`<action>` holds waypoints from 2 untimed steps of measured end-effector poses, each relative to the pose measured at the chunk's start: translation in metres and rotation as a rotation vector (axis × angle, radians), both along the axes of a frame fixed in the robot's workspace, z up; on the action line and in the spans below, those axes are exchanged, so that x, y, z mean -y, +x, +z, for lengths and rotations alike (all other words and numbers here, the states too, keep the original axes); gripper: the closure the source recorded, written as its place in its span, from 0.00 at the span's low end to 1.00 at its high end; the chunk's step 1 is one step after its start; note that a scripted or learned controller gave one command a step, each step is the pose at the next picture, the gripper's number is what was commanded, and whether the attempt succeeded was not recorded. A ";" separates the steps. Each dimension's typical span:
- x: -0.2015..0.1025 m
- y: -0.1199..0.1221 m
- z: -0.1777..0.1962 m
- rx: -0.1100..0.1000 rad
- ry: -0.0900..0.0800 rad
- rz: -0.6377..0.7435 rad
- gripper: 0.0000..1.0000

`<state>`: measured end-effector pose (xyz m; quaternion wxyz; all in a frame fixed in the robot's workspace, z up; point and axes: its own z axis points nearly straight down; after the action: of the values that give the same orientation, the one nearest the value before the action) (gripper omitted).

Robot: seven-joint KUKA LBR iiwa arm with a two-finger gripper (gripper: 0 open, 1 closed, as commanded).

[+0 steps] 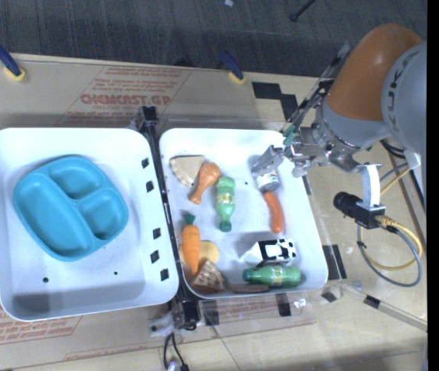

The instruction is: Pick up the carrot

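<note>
Item 1, left bin [18,284]: I log one blue divided tray [69,205].

Item 2, right bin [312,242]: carrot [192,248] lying near the left wall, its green top toward the far side, its thick end touching a pale food piece [208,251]. Also a drumstick [205,182], green bottle [225,201] and an orange sausage-like piece [273,211]; a second green bottle [272,276] lies along the near wall.

Item 3, claw [267,178]: over the bin's far right corner, well apart from the carrot. Whether released or clenched, I cannot tell.

Progress, my judgement: nothing picked yet; approach, grasp and lift remain.

Item 4, counter [88,91]: brown printed cardboard, blue clamps at its far edge, dark carpet beyond.
</note>
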<state>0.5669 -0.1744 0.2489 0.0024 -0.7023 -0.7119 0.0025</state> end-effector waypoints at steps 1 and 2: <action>-0.066 -0.035 -0.106 -0.008 0.003 -0.163 0.00; -0.079 -0.084 -0.155 0.010 -0.004 -0.337 0.00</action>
<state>0.4825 -0.0955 0.0941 -0.0023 -0.8117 -0.5841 -0.0001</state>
